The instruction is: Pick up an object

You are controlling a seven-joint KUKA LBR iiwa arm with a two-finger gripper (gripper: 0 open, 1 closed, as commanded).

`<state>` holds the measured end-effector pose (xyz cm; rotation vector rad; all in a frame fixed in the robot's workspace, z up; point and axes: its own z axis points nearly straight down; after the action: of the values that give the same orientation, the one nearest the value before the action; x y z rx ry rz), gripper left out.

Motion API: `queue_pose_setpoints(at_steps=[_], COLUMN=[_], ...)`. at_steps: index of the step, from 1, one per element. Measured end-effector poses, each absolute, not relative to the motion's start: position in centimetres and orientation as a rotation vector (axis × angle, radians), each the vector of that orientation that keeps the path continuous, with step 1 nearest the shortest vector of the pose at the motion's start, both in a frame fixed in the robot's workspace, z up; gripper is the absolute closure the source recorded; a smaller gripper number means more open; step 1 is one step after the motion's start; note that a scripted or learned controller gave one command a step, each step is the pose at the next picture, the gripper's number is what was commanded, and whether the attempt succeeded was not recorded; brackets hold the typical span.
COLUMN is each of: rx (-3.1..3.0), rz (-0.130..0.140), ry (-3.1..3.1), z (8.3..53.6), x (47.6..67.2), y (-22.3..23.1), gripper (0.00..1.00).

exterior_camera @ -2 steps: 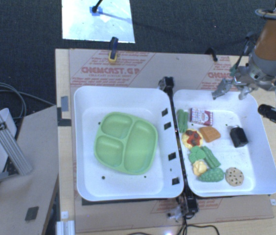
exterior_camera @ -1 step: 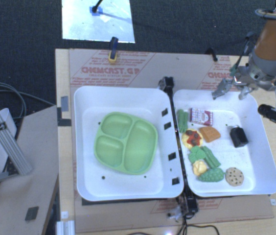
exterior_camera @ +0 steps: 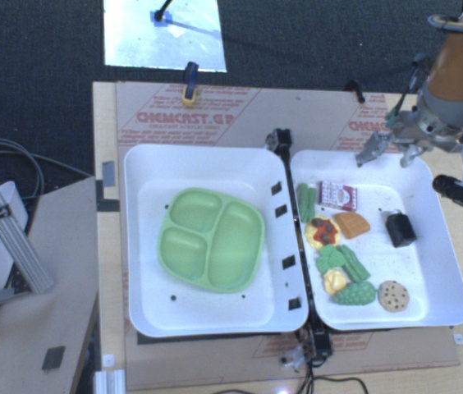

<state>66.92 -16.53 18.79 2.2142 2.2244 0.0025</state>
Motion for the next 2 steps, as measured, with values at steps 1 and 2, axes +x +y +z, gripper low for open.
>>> queue_pose_setpoints(at_steps=[1,2], rx=[2.214,2.214], rz=[0.002,0.002], ry=[2.224,2.224], z=[18.79,18.79], x=[66.92,66.92], y=[-16.53,-16.53], gripper=[0.00,0.00])
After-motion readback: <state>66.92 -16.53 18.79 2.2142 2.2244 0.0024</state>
